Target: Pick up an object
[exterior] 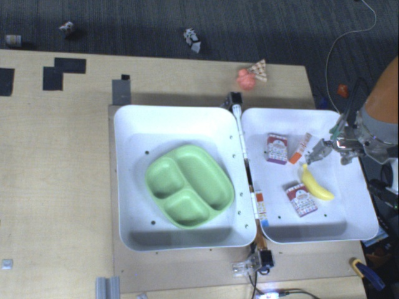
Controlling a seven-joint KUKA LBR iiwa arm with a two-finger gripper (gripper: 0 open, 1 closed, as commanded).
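In the right bin (355, 226) I see a yellow banana (315, 185) lying slantwise, two small red-and-white boxes (277, 148) (302, 200) (one above-left of it, one just below), and an orange-and-white tube (301, 148).

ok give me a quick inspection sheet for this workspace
surface: wooden bench with two white bins side by side
job's things: right bin holds a banana, two small red boxes and an orange tube
clutter: green divided tray in the left bin; pink object on the bench behind
hand: hand over the right bin near the banana's top end, holding nothing
cables: thin black cable at upper right
surroundings: dark floor with small scattered bits
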